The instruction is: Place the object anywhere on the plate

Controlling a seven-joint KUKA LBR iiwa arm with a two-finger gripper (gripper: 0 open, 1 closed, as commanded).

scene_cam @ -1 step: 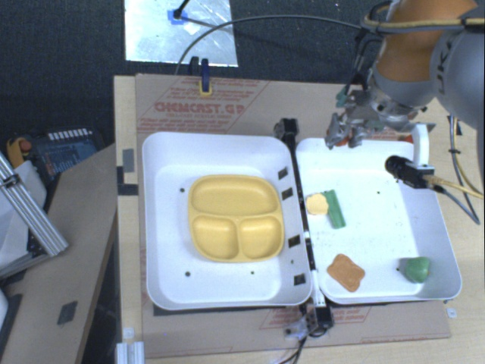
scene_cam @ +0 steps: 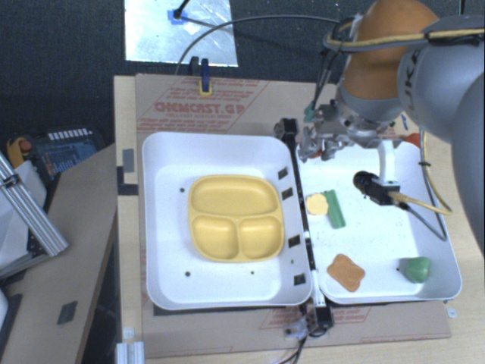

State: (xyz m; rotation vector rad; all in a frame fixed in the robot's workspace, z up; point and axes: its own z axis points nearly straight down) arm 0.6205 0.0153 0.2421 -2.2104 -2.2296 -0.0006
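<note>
A yellow plate (scene_cam: 233,217) with three compartments lies in the middle of the left bin (scene_cam: 163,203). The right bin (scene_cam: 436,237) holds a small yellow disc (scene_cam: 316,204), a green stick (scene_cam: 334,208) touching it, a brown toast-like piece (scene_cam: 345,271) and a green lump (scene_cam: 415,268). My gripper (scene_cam: 317,147) hangs over the far left corner of the right bin, close to the divider between the bins. It sits above and behind the yellow disc, and nothing shows in its grasp.
The wall between the two bins (scene_cam: 298,203) carries black clips along its length. Brown cardboard (scene_cam: 204,105) lies under the bins. A blue and yellow clamp (scene_cam: 203,74) stands behind the left bin. A metal rail (scene_cam: 30,211) juts in at the left.
</note>
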